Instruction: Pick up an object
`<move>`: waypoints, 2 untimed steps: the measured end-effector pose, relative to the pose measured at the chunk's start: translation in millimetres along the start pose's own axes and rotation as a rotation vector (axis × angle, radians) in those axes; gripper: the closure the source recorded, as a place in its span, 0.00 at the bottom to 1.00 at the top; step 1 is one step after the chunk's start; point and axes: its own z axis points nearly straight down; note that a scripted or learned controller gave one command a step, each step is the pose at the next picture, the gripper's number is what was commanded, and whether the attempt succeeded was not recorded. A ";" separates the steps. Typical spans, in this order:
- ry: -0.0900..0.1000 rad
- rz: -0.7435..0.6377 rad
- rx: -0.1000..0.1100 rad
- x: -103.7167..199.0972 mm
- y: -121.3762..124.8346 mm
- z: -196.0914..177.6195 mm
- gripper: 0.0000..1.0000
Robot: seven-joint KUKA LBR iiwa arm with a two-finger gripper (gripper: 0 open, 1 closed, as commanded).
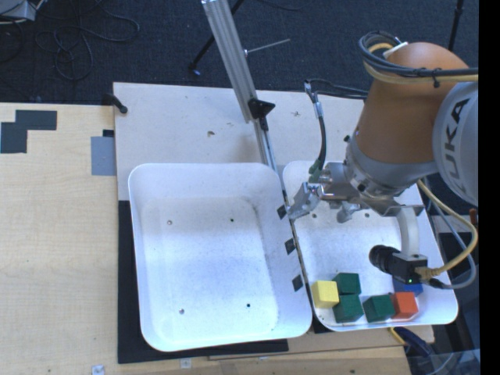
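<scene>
Several small blocks lie in the near corner of the right bin [332, 233]: a yellow block [325, 292], green blocks [348, 282] [348, 308] [379, 308], an orange block [405, 305] and a blue block [409, 289] half hidden behind a black part. My gripper [337, 198] hangs over the far left part of the right bin, well apart from the blocks. Its underside is hidden by the wrist and the arm's bulk above it. I see nothing in it.
The left bin [156, 209] sits beside the right one, their rims nearly touching. A slanted metal rail [234, 61] rises from between the bins toward the back. A black cabled part [394, 262] hangs over the right bin near the blocks.
</scene>
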 end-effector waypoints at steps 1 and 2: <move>0.000 -0.001 -0.001 -26.9 -28.3 -75.1 0.00; -0.001 -0.011 0.010 -24.2 -27.8 -80.0 1.00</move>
